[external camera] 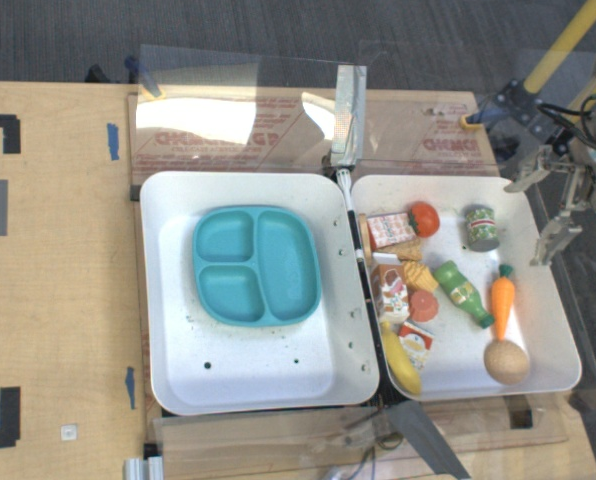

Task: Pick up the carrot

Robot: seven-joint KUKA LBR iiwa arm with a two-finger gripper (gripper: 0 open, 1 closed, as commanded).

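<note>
While the teal plate (256, 266) sits in the left bin (168, 298), the carrot (502, 305) lies in the right bin (563, 358), between a green bottle (462, 292) and a tan ball (506, 360). My claw (559, 226) hovers above the carrot, up at the bin's right rim, holding nothing; whether it's parted I cannot tell.

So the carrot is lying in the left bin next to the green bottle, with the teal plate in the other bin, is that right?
Not quite. The camera view shows the carrot in the right bin, next to the green bottle. The teal plate is in the other bin, the left one.
</note>
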